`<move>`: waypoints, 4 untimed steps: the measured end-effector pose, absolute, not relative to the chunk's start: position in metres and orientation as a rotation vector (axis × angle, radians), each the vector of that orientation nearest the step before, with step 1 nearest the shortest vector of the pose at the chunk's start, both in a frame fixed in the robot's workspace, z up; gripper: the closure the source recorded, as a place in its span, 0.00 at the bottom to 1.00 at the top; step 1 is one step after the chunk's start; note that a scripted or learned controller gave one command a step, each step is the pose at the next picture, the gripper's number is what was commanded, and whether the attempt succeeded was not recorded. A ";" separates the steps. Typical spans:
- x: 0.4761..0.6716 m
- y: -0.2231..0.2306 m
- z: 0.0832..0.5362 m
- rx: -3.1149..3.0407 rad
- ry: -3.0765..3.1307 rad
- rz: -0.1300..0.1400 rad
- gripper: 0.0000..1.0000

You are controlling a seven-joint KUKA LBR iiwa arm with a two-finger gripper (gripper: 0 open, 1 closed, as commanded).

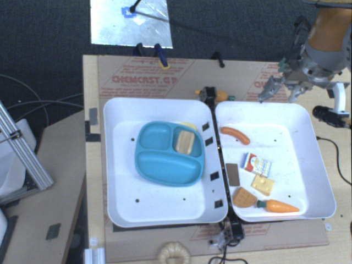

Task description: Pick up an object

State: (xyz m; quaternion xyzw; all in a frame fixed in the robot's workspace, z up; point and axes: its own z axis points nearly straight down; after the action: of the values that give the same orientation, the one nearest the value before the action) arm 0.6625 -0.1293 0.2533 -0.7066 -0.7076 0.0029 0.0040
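- Gripper (282, 91) hangs above the far edge of the right bin (308, 147), near its back rim; fingers spread apart, nothing between them.
- Arm enters from upper right, orange band above the wrist.
- Right bin contents: sausage (235, 135) near back left, small carton (257, 164) mid-bin, cheese slice (263, 185) just beside it, brown block (232, 174) by the divider, bread piece (244, 197) and carrot (279, 206) at the front.
- Left bin (124, 147): blue divided plate (165, 161), tan bread slice (185, 142) in its upper right compartment.
- All items are well apart from the gripper.
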 end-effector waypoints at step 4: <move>0.665 -0.138 0.082 -2.218 -2.222 0.003 0.00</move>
State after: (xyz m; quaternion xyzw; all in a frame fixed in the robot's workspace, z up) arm 0.6654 -0.1378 0.0820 -0.7064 -0.7078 0.0009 0.0010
